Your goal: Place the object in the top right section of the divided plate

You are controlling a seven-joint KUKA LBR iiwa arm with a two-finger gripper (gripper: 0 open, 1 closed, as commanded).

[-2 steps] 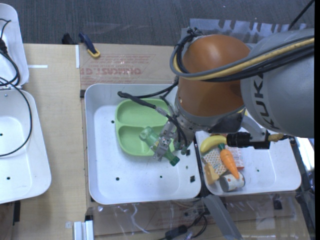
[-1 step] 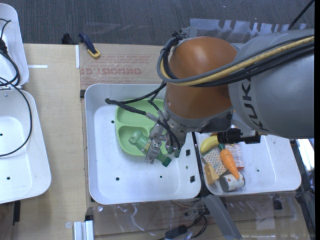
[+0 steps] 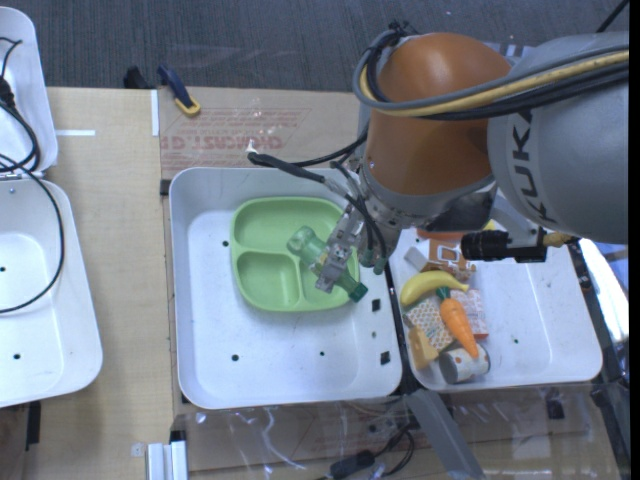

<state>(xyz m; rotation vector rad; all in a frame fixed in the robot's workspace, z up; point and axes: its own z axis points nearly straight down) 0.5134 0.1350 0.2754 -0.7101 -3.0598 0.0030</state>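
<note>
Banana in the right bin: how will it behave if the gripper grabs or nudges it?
The banana looks like a glossy plastic toy, so probably light, stiff and a bit slippery. Its curved, rounded body may pivot or rock rather than slide straight. It lies against the carrot and other items in the right bin, so a push would likely shift those too.

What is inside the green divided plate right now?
A clear green-tinted plastic bottle lies across the right side of the green divided plate, with the claw directly over it. The two left sections look bare. The arm covers the plate's upper right corner.
</note>
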